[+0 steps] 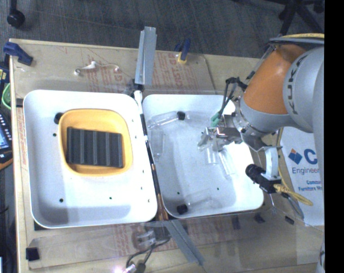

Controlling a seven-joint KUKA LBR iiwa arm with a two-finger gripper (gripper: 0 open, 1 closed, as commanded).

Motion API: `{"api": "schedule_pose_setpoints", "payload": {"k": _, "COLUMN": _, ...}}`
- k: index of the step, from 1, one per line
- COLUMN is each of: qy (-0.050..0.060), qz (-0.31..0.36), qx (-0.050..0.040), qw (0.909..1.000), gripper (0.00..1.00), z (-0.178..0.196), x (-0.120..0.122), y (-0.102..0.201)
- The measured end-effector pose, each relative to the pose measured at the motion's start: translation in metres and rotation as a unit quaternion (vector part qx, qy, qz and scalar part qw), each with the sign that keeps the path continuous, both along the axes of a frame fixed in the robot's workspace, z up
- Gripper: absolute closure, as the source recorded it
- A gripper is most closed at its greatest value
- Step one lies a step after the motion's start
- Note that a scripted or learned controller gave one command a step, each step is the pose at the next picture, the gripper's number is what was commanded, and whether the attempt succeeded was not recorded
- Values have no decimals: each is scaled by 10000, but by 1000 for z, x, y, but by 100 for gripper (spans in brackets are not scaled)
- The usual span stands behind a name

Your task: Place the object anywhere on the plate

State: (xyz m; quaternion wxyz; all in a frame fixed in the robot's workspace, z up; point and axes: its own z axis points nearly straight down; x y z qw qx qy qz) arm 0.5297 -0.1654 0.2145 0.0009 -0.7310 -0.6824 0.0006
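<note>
Yellow rounded-square plate (95, 121) bearing ribbed black block (95, 147); metallic gripper (215, 147) apart.

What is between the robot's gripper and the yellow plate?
In the camera view, bare white floor of the right bin, then the two bins' meeting rims, lie between the gripper and the yellow plate.

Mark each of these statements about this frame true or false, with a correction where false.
1. The yellow plate lies in the left bin. True.
2. A dark ridged block rests on the plate. True.
3. The gripper hovers over the left bin. False: it is over the right bin.
4. The arm enters from the view's left. False: from the right.
5. A blue clamp sits at the bench's far edge. True.
</note>
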Motion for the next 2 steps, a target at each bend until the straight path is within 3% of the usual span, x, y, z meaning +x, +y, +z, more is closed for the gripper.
{"api": "schedule_pose_setpoints", "payload": {"k": 1, "qy": -6, "qz": 1027, "qx": 1, "qw": 9947, "gripper": 100, "z": 3, "x": 40, "y": 61}}
{"api": "schedule_pose_setpoints", "payload": {"k": 2, "qy": -4, "qz": 1510, "qx": 3, "qw": 9885, "gripper": 100, "z": -4, "x": 73, "y": 98}}
